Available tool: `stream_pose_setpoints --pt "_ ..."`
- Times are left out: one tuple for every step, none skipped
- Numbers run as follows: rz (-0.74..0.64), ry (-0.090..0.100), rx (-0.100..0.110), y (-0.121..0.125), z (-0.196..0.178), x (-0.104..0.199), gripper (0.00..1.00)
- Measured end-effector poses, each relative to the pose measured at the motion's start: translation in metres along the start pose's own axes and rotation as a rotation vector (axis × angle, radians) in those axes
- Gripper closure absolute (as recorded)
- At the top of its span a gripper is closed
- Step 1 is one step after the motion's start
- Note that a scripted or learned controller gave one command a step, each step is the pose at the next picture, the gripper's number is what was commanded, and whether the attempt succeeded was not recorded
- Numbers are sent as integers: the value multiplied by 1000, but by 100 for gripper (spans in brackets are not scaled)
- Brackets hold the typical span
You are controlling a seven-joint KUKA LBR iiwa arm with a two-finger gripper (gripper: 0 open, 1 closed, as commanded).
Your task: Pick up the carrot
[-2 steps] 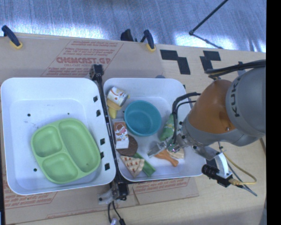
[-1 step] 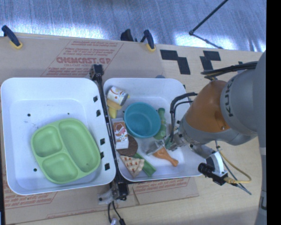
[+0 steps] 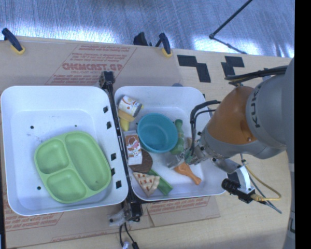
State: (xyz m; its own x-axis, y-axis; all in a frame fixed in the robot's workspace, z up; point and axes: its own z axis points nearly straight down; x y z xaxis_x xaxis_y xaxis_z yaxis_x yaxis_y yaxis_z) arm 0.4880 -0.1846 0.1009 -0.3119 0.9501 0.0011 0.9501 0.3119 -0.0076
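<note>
Orange carrot [image 3: 188, 173] beside gripper [image 3: 193, 155] (below).

From my remote station, the brown cardboard-covered bench [image 3: 160, 61] carries two shallow white plastic bins [image 3: 10, 139] [image 3: 160, 93] side by side, touching mid-bench, with blue-and-yellow clamps [image 3: 13, 41] gripping its far edge.

Left bin [image 3: 10, 139] holds a divided plate [image 3: 71, 166]; right bin [image 3: 160, 93] — bowl [image 3: 157, 132] centre, carrot [image 3: 188, 173] toward its near-right corner.
</note>
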Motion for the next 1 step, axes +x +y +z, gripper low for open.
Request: stream_pose_setpoints --pt "86 1 -9 68 -95 88 100"
